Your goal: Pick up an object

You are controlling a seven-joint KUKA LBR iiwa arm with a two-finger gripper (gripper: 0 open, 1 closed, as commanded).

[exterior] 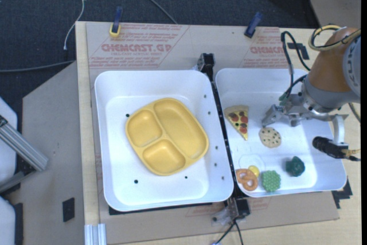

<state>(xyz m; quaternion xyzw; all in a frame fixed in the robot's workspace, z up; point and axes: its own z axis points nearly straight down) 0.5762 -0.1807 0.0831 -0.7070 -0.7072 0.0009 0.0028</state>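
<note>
Nearby, a round tan cookie [269, 137] shows dark chips, lying flat.

Arm [338, 74] cut off at right edge; right bin's [287, 187] far corner hidden beneath it.

Red print reading "CHEMCAST GP" repeats across the brown protective sheet [143, 46] covering the table; smaller lines are illegible.

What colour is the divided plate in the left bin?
Yellow: the plate shows plainly in the camera view.
</note>
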